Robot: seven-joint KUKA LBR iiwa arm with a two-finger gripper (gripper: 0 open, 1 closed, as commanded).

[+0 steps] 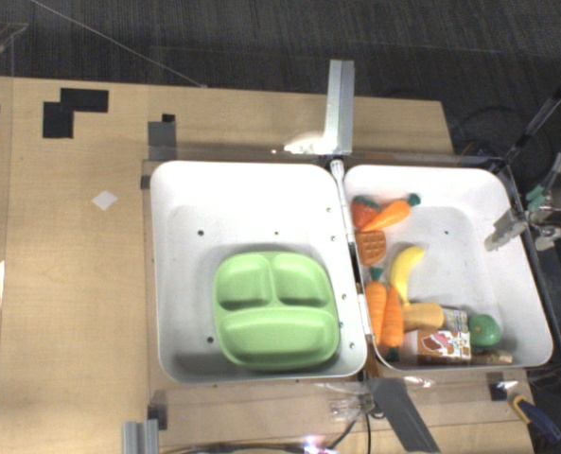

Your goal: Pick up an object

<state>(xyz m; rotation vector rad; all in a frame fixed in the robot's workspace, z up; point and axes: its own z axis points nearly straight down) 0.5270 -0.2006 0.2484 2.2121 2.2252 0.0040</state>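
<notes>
The left bin point(195, 197) lies well beyond the gripper point(505, 232), across the divider, and holds 1 green plate point(275, 308). That plate is too wide and flat to clamp, so a try there would likely slide off.

The right bin point(450, 183) sits directly under the gripper, which hangs over bare floor near the bin's outer wall. Whether it is open or closed cannot be told at this size, and nothing is seen in it. Closing here would catch nothing.

The pickable toys crowd the far side from the gripper, against the divider:

- The juice carton point(443, 344) lies flat, ahead and to the gripper's side.
- 2 carrots point(384, 312) lie packed together, so a grasp could wedge or drag both.
- The banana point(405, 269) is the nearest, though its curve may roll.
- The green ball point(485, 330) beside the carton could squirt away.
</notes>
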